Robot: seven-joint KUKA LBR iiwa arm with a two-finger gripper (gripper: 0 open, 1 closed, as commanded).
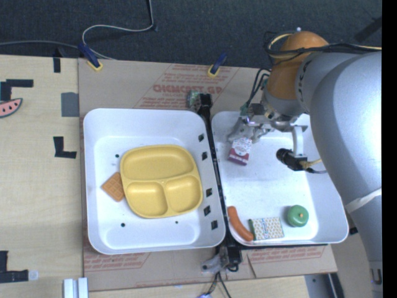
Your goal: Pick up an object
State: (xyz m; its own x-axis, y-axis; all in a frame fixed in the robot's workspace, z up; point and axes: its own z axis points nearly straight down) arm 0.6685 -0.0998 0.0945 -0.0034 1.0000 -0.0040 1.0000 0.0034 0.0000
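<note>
My gripper (246, 131) hangs over the upper left part of the right bin (273, 188), under the arm's orange band. A small red and white packet (240, 151) sits right at the gripper's tip; whether it is gripped or just lying on the bin floor is unclear. Along the right bin's front edge lie an orange carrot-like piece (239, 223), a small patterned box (267, 228) and a green round object (298, 216).
The left bin (105, 135) holds a yellow divided plate (161, 181) with a tan cracker (113, 187) tucked against its left side. Black clips (205, 107) run along the wall between the bins. The grey arm covers the right bin's far side.
</note>
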